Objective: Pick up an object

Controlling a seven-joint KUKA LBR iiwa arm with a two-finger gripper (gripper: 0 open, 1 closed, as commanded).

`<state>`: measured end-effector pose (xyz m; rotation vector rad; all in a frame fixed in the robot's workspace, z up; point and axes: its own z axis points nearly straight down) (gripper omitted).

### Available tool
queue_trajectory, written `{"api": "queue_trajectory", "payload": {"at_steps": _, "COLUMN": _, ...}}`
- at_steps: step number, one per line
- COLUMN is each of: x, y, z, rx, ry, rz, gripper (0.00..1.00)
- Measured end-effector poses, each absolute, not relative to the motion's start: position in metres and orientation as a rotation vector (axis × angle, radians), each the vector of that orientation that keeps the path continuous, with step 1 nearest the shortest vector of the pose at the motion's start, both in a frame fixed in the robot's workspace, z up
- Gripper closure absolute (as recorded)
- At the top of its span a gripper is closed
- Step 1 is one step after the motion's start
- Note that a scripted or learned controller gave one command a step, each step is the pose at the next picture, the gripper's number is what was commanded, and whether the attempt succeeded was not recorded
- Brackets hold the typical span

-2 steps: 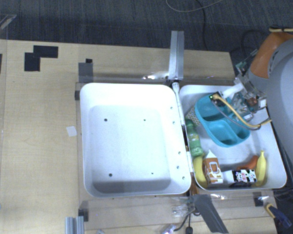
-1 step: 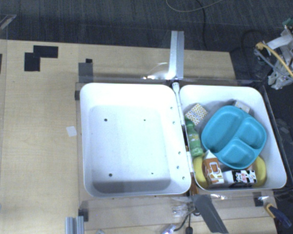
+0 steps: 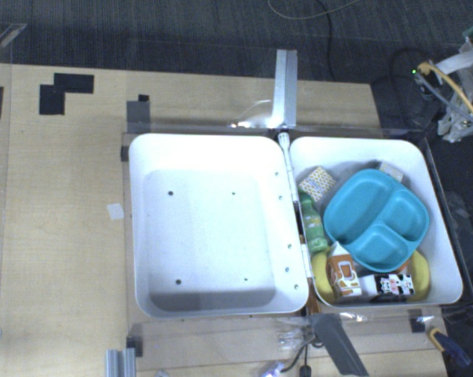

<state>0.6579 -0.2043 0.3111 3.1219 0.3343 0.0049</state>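
Crowding the right bin (image 3: 437, 181): blue divided plate (image 3: 376, 218) over smaller items.

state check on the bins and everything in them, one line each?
blue divided plate: tilted, resting on top of the other items in the right bin
green bottle: lying on its side along the right bin's left wall
patterned packet: lying flat, near the far left corner
yellow item: partly buried under the plate
orange box: lying at the near edge
left bin: upright
right bin: upright
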Motion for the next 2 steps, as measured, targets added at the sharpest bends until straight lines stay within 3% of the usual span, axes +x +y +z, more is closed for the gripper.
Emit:
{"api": "queue_trajectory", "payload": {"at_steps": 1, "x": 0.658, "y": -0.204, "z": 0.311, "rx": 3.122, "ry": 0.335, "rz": 0.004, "gripper": 0.0}}
{"api": "queue_trajectory", "payload": {"at_steps": 2, "x": 0.575, "y": -0.183, "z": 0.156, "rx": 3.119, "ry": 0.387, "rz": 0.0, "gripper": 0.0}}
